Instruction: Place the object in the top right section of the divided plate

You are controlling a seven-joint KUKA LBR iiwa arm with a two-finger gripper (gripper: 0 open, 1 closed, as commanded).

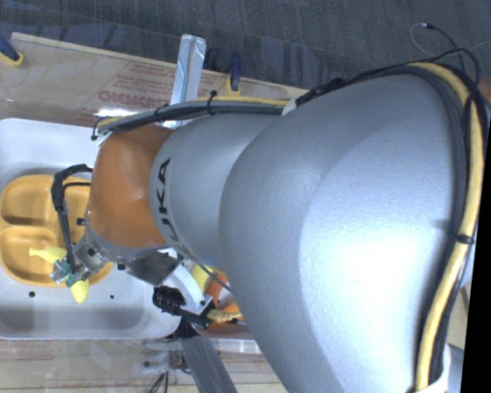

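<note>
A yellow divided plate (21, 220) lies in the left white bin (3, 318), against its left side. My gripper (69, 273) hangs over the plate's lower right rim, below the orange wrist band (122, 195). A small yellow piece (42, 254) lies in the plate's near section, just left of the gripper. Another yellow piece (80, 291) shows right under the gripper, at the plate's edge; whether it is held or resting on the bin floor is unclear. The arm hides the plate's right part.
The big grey arm (329, 236) covers the right bin and most of the bench. Orange and yellow items (219, 312) peek out beneath it near the bins' divide. A metal post (189, 69) stands behind the left bin.
</note>
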